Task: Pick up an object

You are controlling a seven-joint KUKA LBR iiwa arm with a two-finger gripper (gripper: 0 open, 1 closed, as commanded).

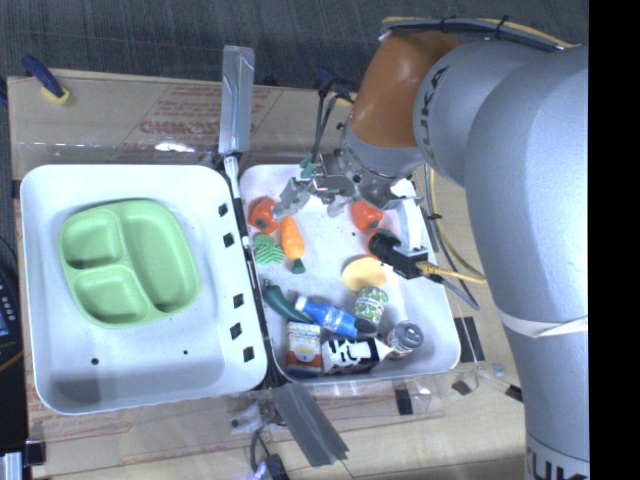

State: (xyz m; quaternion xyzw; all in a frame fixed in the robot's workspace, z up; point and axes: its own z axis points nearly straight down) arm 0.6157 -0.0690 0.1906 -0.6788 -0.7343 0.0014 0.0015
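While the gripper (312,190) hangs low over the right bin's (440,318) far end, nothing sits between its fingers; whether they're spread or pressed together I can't tell, too small and cluttered.

Stock, right bin:
- carrot (291,238), just below gripper, nearest candidate
- red item (262,212), left of carrot, by divider
- green bit (267,252), touching carrot's left side
- red item no. 2 (366,214), under wrist
- yellow piece (362,271), mid-bin
- blue bottle (328,316), cans and carton (304,346) packed at near end

Left bin (40,298): green tray (128,261), three compartments.

Step, est.: approach, pre-grasp. No pick made yet.

Next move needs: settle on one target, prob. carrot; line up fingers across its narrow width, descend, close. Neighbours crowd it, so a clean straddle matters.
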